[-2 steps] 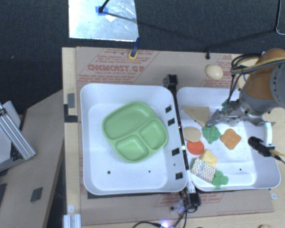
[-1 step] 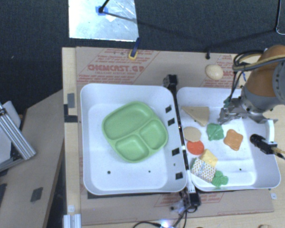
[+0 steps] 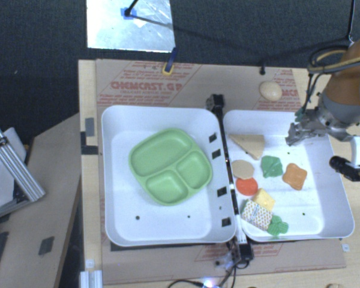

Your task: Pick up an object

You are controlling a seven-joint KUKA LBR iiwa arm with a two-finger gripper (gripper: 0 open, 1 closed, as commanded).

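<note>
The right bin (image 3: pixel 330 215) holds several small food toys. A tan wedge (image 3: pixel 248 144) lies at its upper left, with a beige disc (image 3: pixel 243 168) and a red-orange round piece (image 3: pixel 247 186) below it. A green leafy piece (image 3: pixel 272 166) and an orange chunk (image 3: pixel 294 176) sit mid-bin. A yellow block (image 3: pixel 264 198), a patterned pale piece (image 3: pixel 255 215) and a small green piece (image 3: pixel 279 226) lie near the front. My gripper (image 3: pixel 297 132) hovers over the bin's upper right part, above and right of the green leafy piece, with nothing seen between its fingers.
The left bin (image 3: pixel 117 179) holds a green divided plate (image 3: pixel 170 165). A beige egg-shaped object (image 3: pixel 270 90) rests on the cardboard behind the right bin. A black divider with clips (image 3: pixel 222 155) runs between the bins. A foil sheet (image 3: pixel 129 17) lies at the back.
</note>
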